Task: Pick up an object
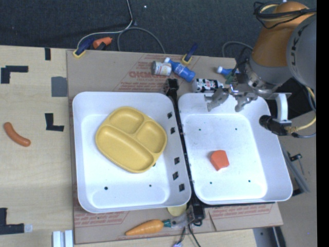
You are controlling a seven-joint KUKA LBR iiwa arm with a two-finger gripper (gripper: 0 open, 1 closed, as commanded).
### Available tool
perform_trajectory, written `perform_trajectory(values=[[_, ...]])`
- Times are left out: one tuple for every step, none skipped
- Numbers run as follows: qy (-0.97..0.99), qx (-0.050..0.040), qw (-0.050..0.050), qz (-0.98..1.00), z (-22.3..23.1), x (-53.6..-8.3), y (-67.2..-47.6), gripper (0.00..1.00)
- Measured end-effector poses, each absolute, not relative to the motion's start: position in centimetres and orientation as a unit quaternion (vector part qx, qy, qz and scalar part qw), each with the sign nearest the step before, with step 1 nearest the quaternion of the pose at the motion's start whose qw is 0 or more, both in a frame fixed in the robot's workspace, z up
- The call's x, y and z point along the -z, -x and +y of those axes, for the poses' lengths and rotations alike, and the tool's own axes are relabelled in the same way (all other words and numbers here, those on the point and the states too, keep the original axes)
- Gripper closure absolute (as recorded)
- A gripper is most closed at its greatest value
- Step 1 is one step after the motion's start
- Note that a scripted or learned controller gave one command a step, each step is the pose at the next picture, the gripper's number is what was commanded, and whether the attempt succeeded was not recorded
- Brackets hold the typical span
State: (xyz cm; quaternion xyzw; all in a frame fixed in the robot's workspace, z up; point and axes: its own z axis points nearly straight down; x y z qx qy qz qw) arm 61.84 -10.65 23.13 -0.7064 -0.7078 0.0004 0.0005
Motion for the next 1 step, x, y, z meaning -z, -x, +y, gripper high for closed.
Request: perform_trajectory(values=[[0.708,-0.0005,-0.002,-0.706,-14.51,-7.82,-60.74,0.00]])
